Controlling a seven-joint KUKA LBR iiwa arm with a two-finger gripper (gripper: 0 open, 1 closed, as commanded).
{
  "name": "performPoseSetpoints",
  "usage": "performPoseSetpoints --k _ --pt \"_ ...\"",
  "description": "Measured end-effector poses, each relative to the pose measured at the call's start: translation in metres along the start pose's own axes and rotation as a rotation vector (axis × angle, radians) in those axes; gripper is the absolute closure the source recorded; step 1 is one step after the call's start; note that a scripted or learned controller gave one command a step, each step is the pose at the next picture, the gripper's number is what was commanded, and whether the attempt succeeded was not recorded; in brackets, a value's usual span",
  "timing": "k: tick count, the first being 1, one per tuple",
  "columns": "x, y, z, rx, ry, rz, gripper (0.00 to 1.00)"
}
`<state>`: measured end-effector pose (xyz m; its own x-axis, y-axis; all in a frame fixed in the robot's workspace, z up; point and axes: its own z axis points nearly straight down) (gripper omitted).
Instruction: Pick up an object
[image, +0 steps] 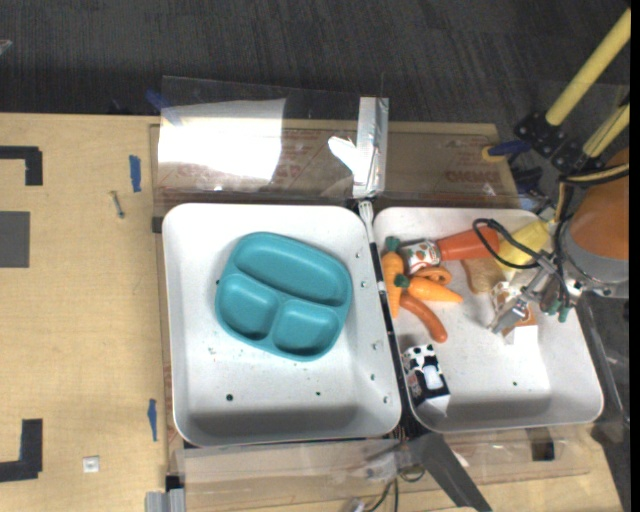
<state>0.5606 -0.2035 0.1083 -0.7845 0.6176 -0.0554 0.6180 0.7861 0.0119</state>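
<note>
The right bin (520, 395) holds a cluster of toy food at its left and back: an orange carrot (436, 290), a darker orange piece (430, 318) below it, a long orange-red piece (460, 243) at the back, and a tan piece (482, 275). A black-and-white toy (425, 372) lies near the bin's front left corner. My gripper (507, 315) hangs low over the middle right of this bin, just right of the tan piece and apart from the carrot. I see nothing held in it. A yellow object (532, 238) sits behind the wrist.
The left bin (200, 380) carries a teal divided plate (283, 295). The arm's orange band (605, 225) and a black cable (495, 240) hang over the right bin's back right corner. A clear plastic sheet (260, 150) stands behind the bins.
</note>
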Motion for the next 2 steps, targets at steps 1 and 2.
performPoseSetpoints --k 1,2 --pt "0.0002 0.0106 0.0004 0.001 0.002 0.086 0.0" --pt "-0.006 0.0195 0.0011 0.0 0.011 0.208 0.0"
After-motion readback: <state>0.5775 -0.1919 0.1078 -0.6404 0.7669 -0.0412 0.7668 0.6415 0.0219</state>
